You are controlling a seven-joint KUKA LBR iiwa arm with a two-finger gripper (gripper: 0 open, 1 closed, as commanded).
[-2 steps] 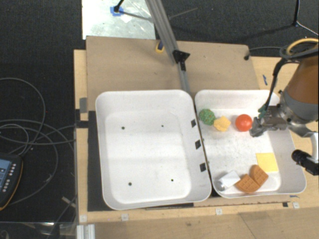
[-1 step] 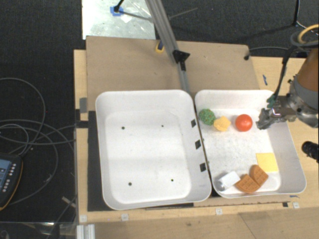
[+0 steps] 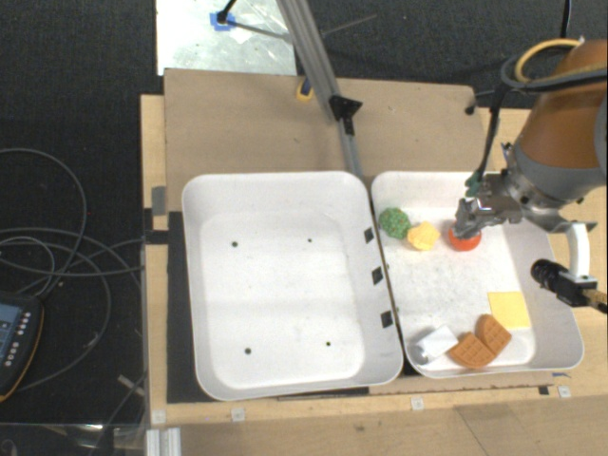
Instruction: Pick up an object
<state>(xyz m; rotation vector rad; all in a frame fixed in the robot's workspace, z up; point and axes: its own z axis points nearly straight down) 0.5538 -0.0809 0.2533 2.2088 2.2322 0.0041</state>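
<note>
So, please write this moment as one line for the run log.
gripper: over red object | bin: right bin | grasp: cannot tell | nearest: yellow object

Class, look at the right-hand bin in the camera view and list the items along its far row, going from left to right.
green leafy piece → yellow piece → red piece, with the gripper right over it.

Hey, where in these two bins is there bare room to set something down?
The left bin offers the widest bare floor. In the right bin, a bare patch lies mid-floor between the yellow piece above and the waffles below. Crowded: the top strip, with green piece, red object and gripper.
</note>
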